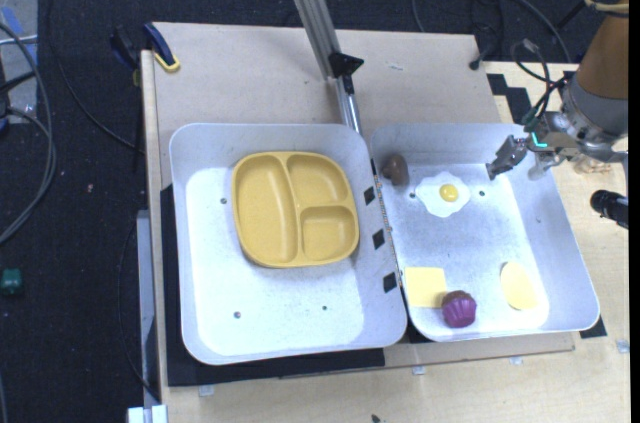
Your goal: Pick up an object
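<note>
The right bin (pixel 540 241) holds a fried egg toy (pixel 444 195), a brown lump (pixel 395 170) at its far left corner, a yellow square slice (pixel 424 287), a purple berry-like piece (pixel 459 309) and a pale yellow oval (pixel 519 286). My gripper (pixel 522 157) hangs over the bin's far right edge, right of the egg, with its dark fingers spread apart and nothing between them.
The left bin (pixel 200 311) carries a yellow divided plate (pixel 295 208). A metal pole (pixel 310 1) slants down to the gap between the bins. The orange-banded arm (pixel 605 81) enters from the right. Cables lie on the dark floor around the bench.
</note>
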You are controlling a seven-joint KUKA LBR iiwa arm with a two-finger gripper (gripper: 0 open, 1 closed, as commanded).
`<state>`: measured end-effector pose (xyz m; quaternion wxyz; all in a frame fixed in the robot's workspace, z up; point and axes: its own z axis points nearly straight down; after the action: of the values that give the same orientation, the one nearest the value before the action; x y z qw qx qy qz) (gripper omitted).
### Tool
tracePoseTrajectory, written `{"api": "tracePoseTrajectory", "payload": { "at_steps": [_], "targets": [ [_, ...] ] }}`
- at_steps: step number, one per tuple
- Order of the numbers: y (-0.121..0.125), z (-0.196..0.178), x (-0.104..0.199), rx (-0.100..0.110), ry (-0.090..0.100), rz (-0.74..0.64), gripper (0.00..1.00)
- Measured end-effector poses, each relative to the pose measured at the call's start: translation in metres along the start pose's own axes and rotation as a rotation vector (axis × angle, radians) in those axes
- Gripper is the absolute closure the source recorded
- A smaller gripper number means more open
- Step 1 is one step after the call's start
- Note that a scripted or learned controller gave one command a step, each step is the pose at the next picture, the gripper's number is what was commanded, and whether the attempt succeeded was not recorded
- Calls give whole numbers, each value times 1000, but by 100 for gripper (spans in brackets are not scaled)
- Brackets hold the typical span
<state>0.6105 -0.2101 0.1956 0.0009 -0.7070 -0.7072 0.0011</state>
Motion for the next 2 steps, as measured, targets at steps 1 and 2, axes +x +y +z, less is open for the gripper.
{"api": "tracePoseTrajectory", "payload": {
  "at_steps": [1, 2],
  "targets": [
    [1, -1, 0, -3, -1, -1, 0],
    [2, 42, 5, -1, 0, -3, 0]
  ]
}}
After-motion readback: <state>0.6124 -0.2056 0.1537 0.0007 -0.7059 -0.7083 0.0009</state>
